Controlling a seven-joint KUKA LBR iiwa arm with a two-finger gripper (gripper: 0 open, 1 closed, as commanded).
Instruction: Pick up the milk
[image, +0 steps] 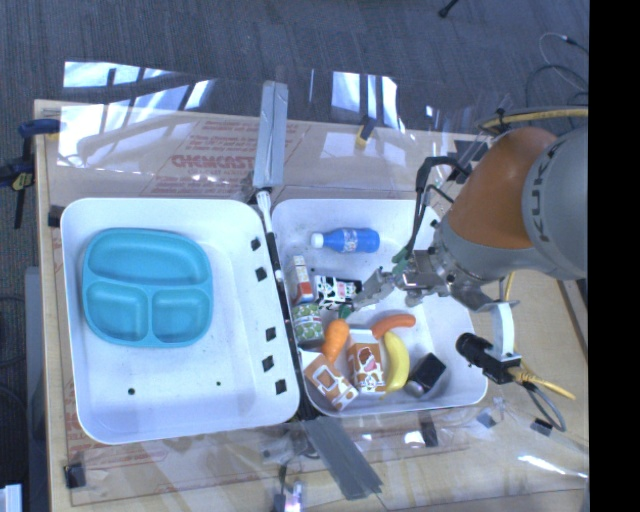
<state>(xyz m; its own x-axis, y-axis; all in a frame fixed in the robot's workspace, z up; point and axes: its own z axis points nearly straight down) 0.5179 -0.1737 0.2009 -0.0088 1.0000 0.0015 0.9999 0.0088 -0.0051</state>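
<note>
The milk is a small carton with black and white cow patches, lying on its side in the middle of the right bin. My gripper hangs low over the bin just right of the carton, its tip close to the carton's right end. Whether it touches the carton is not clear. The grey arm with its orange band comes in from the right above the bin's right wall.
Around the milk lie a blue bottle, a small red bottle, a green can, a carrot, a sausage, a banana, two brown cartons and a black block. The left bin holds a blue divided plate.
</note>
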